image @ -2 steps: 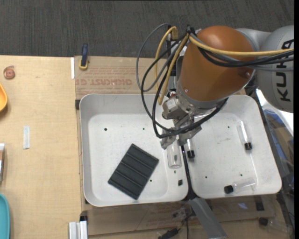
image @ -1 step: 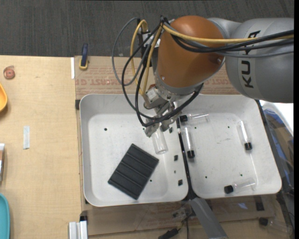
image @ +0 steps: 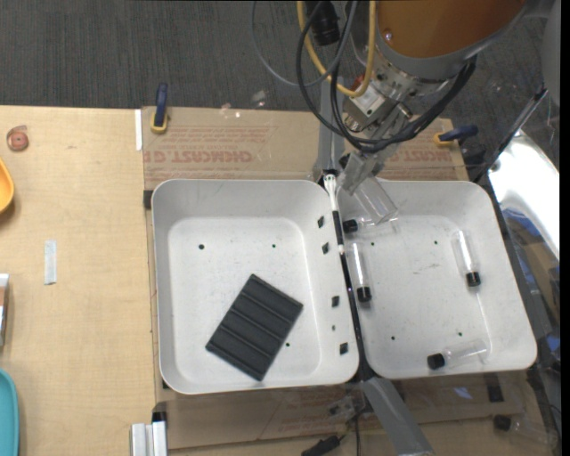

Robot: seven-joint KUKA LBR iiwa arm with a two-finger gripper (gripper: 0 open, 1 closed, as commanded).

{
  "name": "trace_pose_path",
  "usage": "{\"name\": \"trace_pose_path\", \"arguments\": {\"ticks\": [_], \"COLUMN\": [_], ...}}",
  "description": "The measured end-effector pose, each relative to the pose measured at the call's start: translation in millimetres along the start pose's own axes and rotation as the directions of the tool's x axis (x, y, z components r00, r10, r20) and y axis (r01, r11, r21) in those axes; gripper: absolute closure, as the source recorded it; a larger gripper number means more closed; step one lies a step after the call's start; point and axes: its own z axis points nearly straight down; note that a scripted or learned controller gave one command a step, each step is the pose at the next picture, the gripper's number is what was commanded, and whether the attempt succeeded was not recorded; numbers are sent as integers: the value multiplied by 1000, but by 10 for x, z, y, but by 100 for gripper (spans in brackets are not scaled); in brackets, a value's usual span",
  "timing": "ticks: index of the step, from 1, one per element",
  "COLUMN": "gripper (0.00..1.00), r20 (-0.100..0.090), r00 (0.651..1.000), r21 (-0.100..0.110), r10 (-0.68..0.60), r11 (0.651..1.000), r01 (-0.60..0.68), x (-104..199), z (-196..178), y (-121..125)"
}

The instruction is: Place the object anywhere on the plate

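A black ridged rectangular plate (image: 256, 326) lies tilted on the floor of the left bin (image: 178, 267), toward its front. Several clear tubes with black caps lie in the right bin (image: 499, 294). One tube (image: 357, 270) runs along the left wall, another (image: 466, 257) lies near the right side, and a third (image: 456, 356) sits at the front edge. A further clear tube (image: 378, 210) lies at the back left corner, with its cap toward the divider. My gripper (image: 363, 183) hangs just above that corner, close over this tube.
Cables and the arm's orange band (image: 427, 27) hang over the back of the right bin. A cardboard sheet (image: 223, 142) with clamps lies behind the bins. The wooden bench (image: 71, 267) stretches to the left with small items at its edge.
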Motion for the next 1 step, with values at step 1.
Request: {"name": "trace_pose_path", "arguments": {"ticks": [1], "gripper": [100], "r20": [2], "r00": [974], "r21": [-1], "r10": [-225], "r11": [974], "r01": [225], "x": [-319], "z": [259], "y": [-594]}}
